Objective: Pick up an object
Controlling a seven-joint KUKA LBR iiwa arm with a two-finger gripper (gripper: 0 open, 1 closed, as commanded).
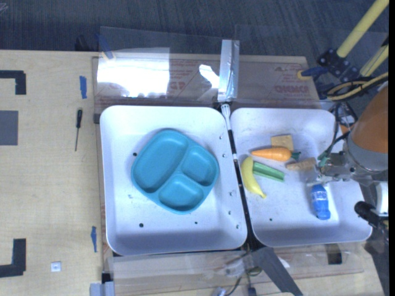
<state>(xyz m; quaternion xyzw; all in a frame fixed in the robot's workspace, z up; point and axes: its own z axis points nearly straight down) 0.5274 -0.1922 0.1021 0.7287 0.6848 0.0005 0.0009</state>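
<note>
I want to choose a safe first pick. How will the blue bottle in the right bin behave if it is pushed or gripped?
The bottle lies on its side on the bin floor, so a push would probably roll it. It looks smooth and rounded, perhaps slippery. Likely light.

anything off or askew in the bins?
Nothing spilled or broken. The blue divided plate sits rotated in the left bin, not square to its walls. In the right bin the carrot, banana and green piece crowd together; the blue bottle lies apart, below the end effector.
</note>
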